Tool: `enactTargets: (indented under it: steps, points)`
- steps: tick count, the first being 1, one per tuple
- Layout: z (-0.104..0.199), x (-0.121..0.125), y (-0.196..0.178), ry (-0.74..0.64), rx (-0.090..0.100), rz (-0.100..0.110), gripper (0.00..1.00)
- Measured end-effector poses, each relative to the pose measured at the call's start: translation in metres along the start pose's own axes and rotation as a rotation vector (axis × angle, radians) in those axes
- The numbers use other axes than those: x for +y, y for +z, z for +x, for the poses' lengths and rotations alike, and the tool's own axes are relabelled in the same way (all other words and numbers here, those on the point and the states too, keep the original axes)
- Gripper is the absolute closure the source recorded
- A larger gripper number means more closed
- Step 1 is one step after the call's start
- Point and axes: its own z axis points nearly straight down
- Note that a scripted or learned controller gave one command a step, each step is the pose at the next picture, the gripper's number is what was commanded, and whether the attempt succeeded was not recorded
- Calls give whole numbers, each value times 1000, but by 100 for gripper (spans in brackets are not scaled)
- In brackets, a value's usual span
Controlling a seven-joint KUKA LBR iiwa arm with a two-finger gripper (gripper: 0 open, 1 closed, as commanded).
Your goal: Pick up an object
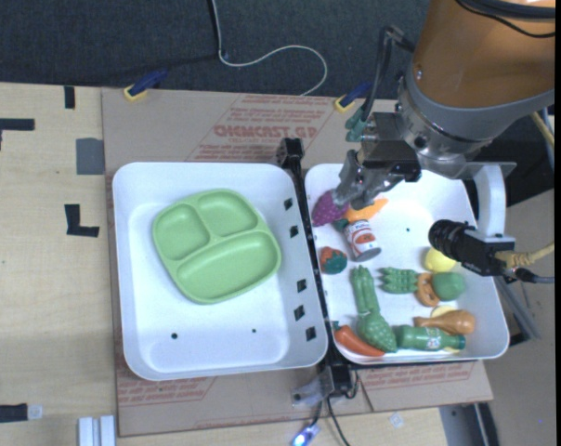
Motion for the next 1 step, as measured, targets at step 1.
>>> enactTargets:
  steps: [1]
  points:
    - [-26, -1, 45, 6, 1, 1, 100]
